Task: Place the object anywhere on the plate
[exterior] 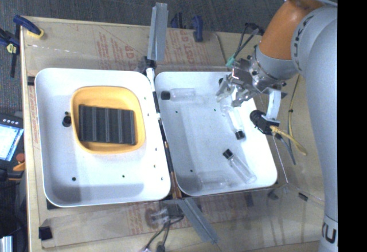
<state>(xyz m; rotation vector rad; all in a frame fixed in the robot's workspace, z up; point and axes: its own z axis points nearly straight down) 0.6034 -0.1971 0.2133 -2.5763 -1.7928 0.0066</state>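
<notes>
My end effector (234,91) hung at the right bin's (195,179) upper right; grip state could not be determined. Clear vials (238,166) lay below it. The yellow plate (106,95) sat left. Recommended: centre squarely over one vial before closing.

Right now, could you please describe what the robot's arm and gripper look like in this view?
The arm is a thick, rounded grey casing with an orange band above the wrist. The gripper is a small metallic assembly with pale fingers, and thin dark cables loop around it. A black fitting with a yellowish cable hangs beside the wrist.
</notes>
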